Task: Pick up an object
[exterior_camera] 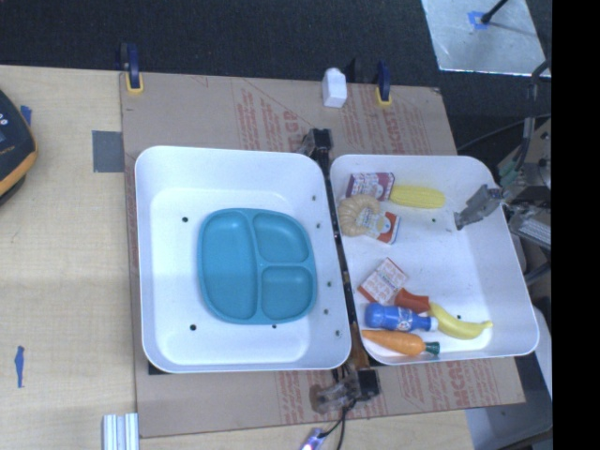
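Note:
The right bin [487,279] holds the loose objects. A yellow corn cob [417,196] lies at its far side beside a red-and-white packet [371,185] and a bagged pastry [364,218]. Nearer the front are a small red-white packet [384,278], a red piece [413,300], a blue bottle [399,319], a banana [460,324] and a carrot [398,343]. My gripper [474,208] hangs over the bin's far right part, to the right of the corn cob and apart from it. Nothing shows in it.
The left bin [169,214] carries a blue divided plate [257,265]. A raised rim runs between the two bins. Clamps [381,81] and a white block [334,86] sit at the bench's far edge. A dark device [11,143] lies far left.

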Controlling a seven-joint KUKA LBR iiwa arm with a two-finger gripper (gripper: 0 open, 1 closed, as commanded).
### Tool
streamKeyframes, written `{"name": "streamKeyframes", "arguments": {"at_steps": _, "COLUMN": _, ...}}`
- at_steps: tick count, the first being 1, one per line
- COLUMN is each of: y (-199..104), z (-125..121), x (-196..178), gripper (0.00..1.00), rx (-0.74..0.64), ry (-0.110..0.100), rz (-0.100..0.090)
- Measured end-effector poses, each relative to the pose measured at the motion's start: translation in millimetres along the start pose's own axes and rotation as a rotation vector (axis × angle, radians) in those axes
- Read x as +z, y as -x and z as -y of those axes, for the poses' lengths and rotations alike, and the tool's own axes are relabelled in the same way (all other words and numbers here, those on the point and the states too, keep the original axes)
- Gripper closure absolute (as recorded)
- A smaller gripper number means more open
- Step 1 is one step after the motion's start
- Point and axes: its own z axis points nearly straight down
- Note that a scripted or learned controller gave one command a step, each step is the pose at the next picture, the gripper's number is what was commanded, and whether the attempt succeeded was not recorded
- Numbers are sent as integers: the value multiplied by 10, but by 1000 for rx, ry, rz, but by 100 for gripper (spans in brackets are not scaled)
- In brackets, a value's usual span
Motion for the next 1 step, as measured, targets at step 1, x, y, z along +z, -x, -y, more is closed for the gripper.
{"name": "streamKeyframes", "arguments": {"at_steps": 1, "y": -661, "z": -308, "x": 1170, "gripper": 0, "rx": -2, "ry": -3, "rz": 0}}
